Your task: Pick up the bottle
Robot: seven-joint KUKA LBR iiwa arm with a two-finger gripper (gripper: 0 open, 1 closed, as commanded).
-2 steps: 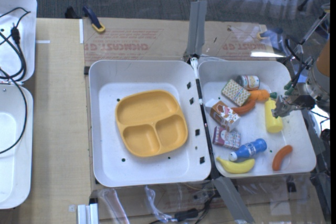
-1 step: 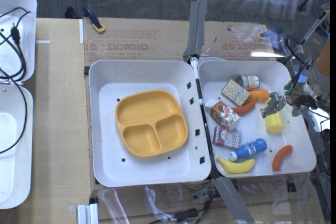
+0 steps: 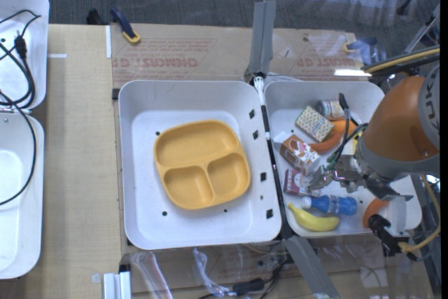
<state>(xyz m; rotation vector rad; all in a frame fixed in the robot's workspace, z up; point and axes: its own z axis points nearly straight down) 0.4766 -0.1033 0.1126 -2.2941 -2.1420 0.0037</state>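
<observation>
Gripper [image 3: 323, 177] low in the right bin [image 3: 280, 98], right of centre in the frame, and its metal tips are crowded against clutter, so whether it is wide or narrow I can't tell. Nothing visibly sits between the tips.

Bottle [image 3: 334, 204] lies on its side just below the gripper, clear body, blue cap end pointing right. Touching it from below is the banana [image 3: 313, 218], curved along the bin's lower edge.

Trouble spots, as I judge them: that bottle is round and lying flat, so a close that lands off its middle could squirt it sideways or roll it onto the banana. The banana hugging its lower side leaves little room for a tip to slip in, so a double grab or a blocked tip looks possible.

Just left of the gripper sits a brown carton [image 3: 299, 153] with a dark packet [image 3: 294, 183] below it; a descent drifting left would catch those instead. Above are a checkered box [image 3: 313, 123], an orange piece [image 3: 329, 141] and a small can [image 3: 329, 108], well clear of the bottle.

Far left of all this, the other bin [image 3: 133, 150] holds a yellow tray [image 3: 201, 163], no part of this pick.
</observation>
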